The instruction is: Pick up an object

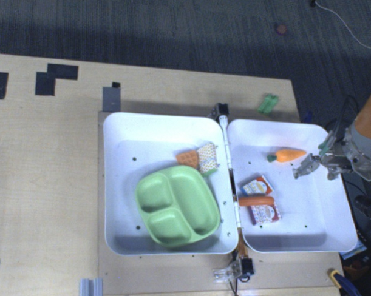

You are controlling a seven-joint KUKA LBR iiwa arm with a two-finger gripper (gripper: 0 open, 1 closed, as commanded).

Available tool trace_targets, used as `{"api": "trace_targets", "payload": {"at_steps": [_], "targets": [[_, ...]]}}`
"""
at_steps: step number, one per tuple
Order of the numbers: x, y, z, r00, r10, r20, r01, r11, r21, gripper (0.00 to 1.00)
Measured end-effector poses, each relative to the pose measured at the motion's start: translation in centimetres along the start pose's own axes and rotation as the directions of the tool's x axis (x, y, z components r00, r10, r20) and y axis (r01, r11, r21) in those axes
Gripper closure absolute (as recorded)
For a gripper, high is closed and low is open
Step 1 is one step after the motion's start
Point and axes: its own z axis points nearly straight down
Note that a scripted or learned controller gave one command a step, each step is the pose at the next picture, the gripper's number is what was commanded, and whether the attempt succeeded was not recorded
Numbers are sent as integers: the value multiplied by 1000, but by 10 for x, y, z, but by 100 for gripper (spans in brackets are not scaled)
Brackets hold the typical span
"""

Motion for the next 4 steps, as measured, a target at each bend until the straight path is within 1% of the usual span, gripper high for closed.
{"api": "trace_targets", "payload": {"at_steps": [1,2,3,4], "targets": [[13,68,111,1000,-1,1,1,1000,-4,0],[52,115,113,1000,2,-2,-2,1000,4,0],[52,113,103,1000,-2,-4,2,1000,16,100],[100,37,4,1000,-1,-1,1,1000,-3,100]]}}
